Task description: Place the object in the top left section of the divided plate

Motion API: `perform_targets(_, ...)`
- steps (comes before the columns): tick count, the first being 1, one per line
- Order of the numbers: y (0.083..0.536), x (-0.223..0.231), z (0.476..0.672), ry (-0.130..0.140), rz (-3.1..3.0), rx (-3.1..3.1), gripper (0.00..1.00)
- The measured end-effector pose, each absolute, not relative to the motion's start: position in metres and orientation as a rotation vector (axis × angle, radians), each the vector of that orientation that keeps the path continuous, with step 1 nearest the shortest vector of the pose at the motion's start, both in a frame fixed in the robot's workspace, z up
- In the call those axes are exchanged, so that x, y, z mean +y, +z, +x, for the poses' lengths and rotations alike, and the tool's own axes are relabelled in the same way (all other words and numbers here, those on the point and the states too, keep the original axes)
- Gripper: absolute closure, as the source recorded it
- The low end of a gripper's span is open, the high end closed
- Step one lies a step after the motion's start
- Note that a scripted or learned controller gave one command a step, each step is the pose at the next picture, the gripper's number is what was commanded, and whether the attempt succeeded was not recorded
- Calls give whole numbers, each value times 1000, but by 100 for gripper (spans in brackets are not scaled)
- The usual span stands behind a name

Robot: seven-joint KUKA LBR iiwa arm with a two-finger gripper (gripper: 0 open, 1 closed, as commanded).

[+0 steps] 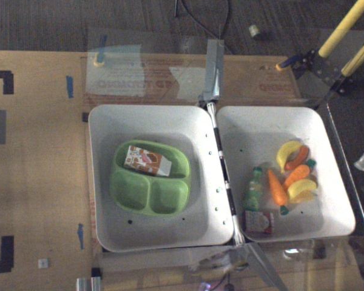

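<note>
Green divided plate [150, 197] is seen in the left bin [103, 180]. A small printed carton [147, 160] is laid flat in its upper compartment, towards the left. Toy fruit and carrots [294, 174] are heaped in the right bin [333, 217]. The gripper's state cannot be told.

A carton [147, 160] fills the green plate's [122, 193] top section; both lower sections lie open

Tan wooden bench [36, 180] (blue tape marks), dark carpet floor [109, 11] — black cable [200, 5] looping
</note>
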State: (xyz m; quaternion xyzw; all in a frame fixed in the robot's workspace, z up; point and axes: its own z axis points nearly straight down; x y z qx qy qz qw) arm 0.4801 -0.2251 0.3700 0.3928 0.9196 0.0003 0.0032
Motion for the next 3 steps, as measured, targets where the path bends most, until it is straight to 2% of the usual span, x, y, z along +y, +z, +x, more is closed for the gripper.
perform_targets(1,382,-227,481,1,1233,2872,100)
perform_targets(2,436,-225,484,0,1517,2741,100)
perform_targets(3,448,-227,485,1,1515,2732,100)
